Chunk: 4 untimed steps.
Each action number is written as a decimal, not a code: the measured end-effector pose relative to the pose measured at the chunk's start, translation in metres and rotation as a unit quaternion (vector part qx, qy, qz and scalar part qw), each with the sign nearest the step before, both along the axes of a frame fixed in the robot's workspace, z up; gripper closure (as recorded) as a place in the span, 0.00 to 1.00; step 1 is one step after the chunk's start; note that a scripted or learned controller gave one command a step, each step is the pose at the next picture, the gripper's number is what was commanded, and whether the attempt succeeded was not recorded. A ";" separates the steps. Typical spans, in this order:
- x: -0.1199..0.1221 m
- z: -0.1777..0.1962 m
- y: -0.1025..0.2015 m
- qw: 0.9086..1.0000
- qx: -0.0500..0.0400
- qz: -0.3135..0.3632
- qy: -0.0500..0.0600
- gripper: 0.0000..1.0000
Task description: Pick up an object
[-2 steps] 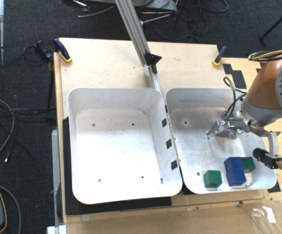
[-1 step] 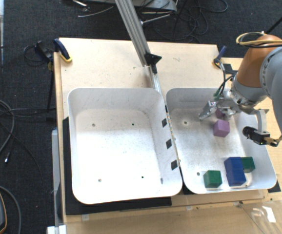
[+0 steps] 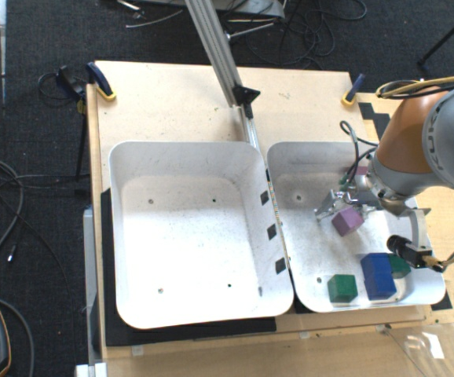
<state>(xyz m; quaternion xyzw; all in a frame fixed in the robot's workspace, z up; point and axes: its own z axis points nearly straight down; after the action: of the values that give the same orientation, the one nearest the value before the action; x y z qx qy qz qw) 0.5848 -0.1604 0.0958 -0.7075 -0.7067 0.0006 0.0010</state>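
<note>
No readable labels or brand marks anywhere, print too small to make out.

Light wooden tabletop [image 3: 172, 104] carries two shallow white plastic bins side by side. Left white bin [image 3: 133, 234]: just dark specks on the floor, nothing else I can see in it. Right white bin [image 3: 305, 163] has the objects: a small green cube [image 3: 342, 287] near the front wall, a blue rectangular block [image 3: 378, 275] just beside it on the right, and a darker green piece [image 3: 400, 265] touching the blue block, mostly hidden behind it, shape unclear.

Pale purple block [image 3: 347, 221] sits mid-bin, tilted, right under the end effector [image 3: 338, 205]. End effector's metal fingers [image 3: 327, 206] are down at the block's upper edge; can't tell if they're spread or pinching it, or whether the block is off the bin floor. Grey arm with orange band [image 3: 415, 148] is cut off at the right edge, wrist hides the bin's far right side.
</note>
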 end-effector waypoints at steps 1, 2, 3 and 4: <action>0.002 0.010 -0.001 1.000 -0.001 0.000 -0.002 1.00; 0.002 0.010 -0.001 1.000 -0.001 0.000 -0.002 0.00; -0.085 0.024 -0.011 1.000 0.000 -0.002 0.001 0.00; -0.082 0.033 -0.010 1.000 -0.001 0.000 -0.002 1.00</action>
<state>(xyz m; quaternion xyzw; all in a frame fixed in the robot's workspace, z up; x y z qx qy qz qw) 0.5026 -0.1700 0.1289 -0.7071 -0.7071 -0.0003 -0.0009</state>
